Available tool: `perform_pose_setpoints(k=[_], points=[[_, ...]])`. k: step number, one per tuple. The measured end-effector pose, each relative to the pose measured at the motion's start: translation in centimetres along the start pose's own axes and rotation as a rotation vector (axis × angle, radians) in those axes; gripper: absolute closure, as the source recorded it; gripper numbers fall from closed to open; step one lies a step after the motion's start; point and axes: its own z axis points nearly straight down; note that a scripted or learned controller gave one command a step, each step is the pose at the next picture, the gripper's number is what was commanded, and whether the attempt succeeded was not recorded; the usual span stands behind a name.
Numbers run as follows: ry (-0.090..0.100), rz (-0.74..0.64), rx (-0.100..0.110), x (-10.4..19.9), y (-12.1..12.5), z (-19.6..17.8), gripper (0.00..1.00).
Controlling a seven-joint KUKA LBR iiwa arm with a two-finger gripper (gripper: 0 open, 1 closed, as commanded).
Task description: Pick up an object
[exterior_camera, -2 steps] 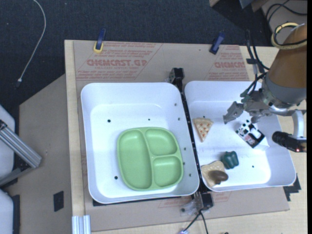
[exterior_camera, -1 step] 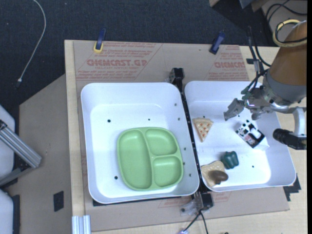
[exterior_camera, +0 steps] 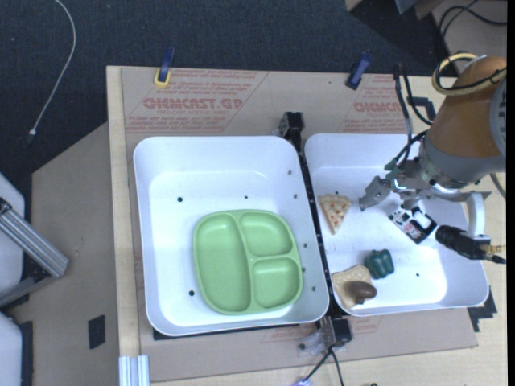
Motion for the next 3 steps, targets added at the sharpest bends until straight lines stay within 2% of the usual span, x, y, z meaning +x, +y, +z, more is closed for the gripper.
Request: perform_pose_setpoints(k=[1, 2, 3], points=[[0.001, 0.001, 0.001, 0.0, -1.1, 5.2, 0.0], [0.0, 0.001, -0.001, 0.1, -1.1, 7.3, 0.0], [-0.001, 0.001, -0.006, 0.1, -1.1, 6.2, 1.0]])
